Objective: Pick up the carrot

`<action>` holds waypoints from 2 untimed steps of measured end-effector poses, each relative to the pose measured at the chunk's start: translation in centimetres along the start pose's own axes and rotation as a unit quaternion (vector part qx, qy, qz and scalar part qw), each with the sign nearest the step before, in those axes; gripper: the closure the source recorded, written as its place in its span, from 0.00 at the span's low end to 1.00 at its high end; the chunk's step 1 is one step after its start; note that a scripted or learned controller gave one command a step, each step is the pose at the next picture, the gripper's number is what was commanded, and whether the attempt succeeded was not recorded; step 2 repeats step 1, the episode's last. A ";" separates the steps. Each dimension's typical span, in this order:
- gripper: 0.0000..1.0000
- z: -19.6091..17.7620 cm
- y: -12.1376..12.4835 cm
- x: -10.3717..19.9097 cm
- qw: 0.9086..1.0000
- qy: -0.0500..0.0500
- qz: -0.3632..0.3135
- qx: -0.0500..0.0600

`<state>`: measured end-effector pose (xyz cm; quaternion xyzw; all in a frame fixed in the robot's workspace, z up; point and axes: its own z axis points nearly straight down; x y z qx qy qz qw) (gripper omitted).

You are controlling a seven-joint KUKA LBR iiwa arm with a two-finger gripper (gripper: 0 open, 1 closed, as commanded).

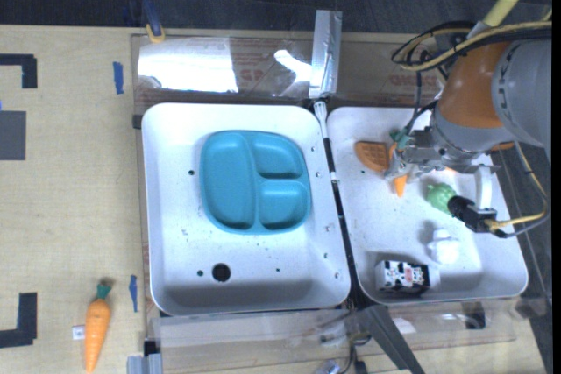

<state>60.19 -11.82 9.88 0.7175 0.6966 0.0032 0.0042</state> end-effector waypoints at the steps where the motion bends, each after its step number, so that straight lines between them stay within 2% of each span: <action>1: 1.00 -8.8 -5.1 4.7 1.000 0.001 0.015 0.004; 2: 1.00 -8.8 -5.1 4.7 1.000 0.001 0.015 0.004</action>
